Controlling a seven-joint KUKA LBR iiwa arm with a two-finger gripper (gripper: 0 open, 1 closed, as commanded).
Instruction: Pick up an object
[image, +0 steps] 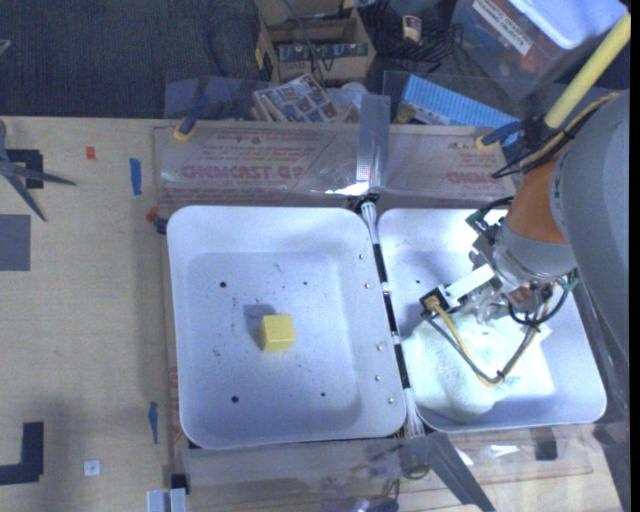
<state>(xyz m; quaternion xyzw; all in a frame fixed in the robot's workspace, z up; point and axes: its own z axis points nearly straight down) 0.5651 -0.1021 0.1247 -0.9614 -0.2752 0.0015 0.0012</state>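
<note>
Centrally, matte yellow cube, smooth white bin

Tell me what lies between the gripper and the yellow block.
Camera view: just the bare floor of the left bin and the bins' adjoining rims, between the gripper at the right bin and the yellow block.
</note>
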